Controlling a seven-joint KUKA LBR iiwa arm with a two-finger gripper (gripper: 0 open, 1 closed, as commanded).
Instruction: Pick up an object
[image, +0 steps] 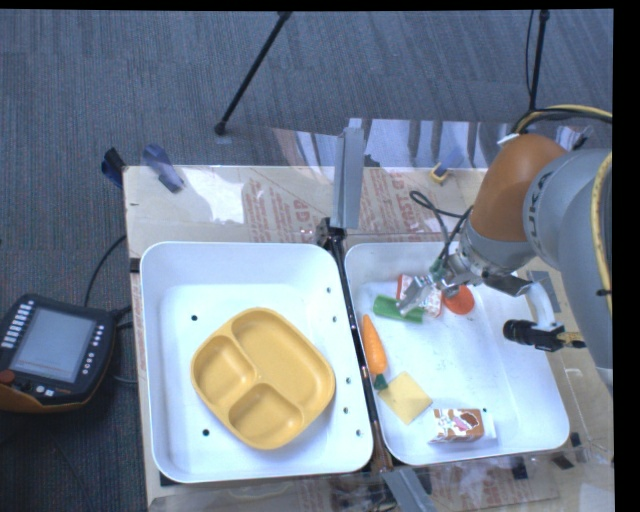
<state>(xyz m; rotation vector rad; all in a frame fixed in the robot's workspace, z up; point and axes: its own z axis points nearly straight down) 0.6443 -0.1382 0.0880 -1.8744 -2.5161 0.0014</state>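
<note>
My gripper (432, 287) is low in the far part of the right bin (520, 385), right over a small red and white packet (412, 293). A green piece (396, 308) lies against the packet's left side, and a red-orange round thing (460, 301) sits just right of the gripper. Nearer the bin's left wall lies a carrot (373, 346). A yellow cheese-like slice (405, 397) rests in front of the carrot, and a small brown and white carton (462, 425) lies near the front edge.
The left bin (170, 300) holds a yellow divided plate (262, 375). A grey upright post (349, 185) stands behind the wall between the bins. The arm comes in over the right bin's far right corner.
</note>
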